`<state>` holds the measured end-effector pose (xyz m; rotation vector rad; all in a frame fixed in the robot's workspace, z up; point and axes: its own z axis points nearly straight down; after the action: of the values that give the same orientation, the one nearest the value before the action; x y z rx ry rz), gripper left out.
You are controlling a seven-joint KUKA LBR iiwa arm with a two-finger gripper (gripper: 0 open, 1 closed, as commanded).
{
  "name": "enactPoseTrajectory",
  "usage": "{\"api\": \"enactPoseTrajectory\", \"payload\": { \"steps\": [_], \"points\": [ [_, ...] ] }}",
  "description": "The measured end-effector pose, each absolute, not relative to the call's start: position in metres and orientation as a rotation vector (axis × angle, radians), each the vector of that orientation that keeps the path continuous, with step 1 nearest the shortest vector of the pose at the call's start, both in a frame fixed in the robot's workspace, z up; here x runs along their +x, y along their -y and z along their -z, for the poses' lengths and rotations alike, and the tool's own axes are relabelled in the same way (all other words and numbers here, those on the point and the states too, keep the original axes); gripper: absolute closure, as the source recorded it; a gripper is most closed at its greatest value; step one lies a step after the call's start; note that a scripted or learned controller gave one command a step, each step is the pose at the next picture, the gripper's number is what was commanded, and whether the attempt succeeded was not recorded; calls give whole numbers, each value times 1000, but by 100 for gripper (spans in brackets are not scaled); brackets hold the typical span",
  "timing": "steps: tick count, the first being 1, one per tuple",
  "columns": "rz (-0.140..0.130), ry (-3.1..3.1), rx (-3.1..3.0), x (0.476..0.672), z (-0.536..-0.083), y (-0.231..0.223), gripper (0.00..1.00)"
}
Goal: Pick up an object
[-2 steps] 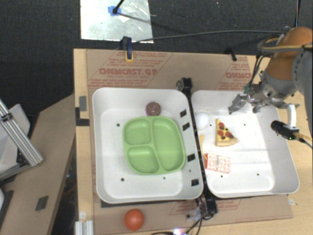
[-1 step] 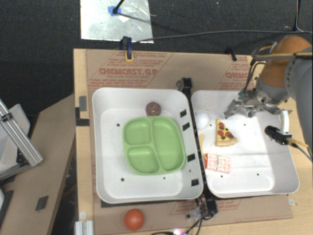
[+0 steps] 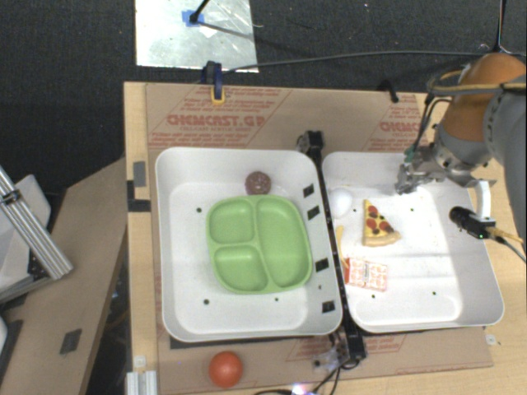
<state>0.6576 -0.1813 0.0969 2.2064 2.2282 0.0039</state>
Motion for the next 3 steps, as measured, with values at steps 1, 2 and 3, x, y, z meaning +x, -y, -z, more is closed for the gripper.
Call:
{"api": "enactPoseTrajectory", "payload": {
  "steps": [1,2,3],
  "points": [
    [-4,-2225,2212,663,-141,183,100],
    [-3,-2222,2216,665,-187,190,100],
    [-4,-2226,2212,666,-236,190,100]
  ]
}}
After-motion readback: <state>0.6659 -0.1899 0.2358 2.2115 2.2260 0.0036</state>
